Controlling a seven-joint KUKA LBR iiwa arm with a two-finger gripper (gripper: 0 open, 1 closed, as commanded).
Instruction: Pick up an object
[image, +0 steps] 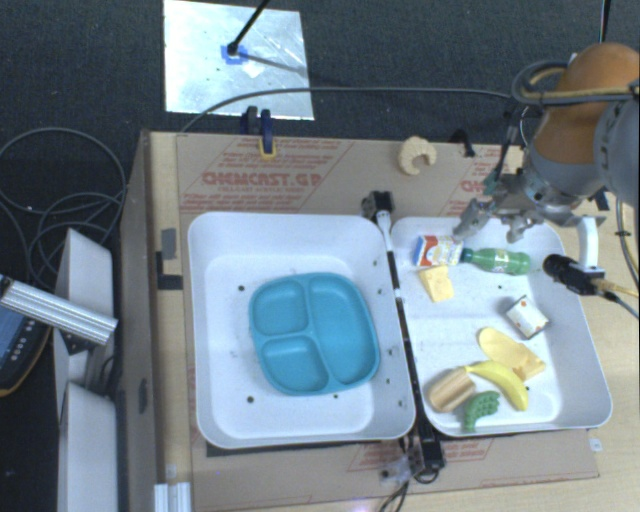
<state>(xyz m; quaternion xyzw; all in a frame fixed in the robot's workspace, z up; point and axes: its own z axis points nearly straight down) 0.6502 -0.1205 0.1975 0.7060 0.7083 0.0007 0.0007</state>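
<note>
End effector hovers just above the green bottle.

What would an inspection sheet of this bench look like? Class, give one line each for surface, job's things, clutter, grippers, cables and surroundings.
Surface: cardboard-covered bench bearing a left bin and a right bin, side by side.
Job's things: in the right bin lie a green bottle, a yellow block, a small red, white and blue carton, a white can, a banana and a green toy.
Clutter: blue divided plate in the left bin; beige piece on the cardboard.
Grippers: gripper above the right bin's far edge, near the bottle; finger state unclear.
Cables: black cables coiled on the floor at left.
Surroundings: dark carpet, a shiny sheet.
</note>
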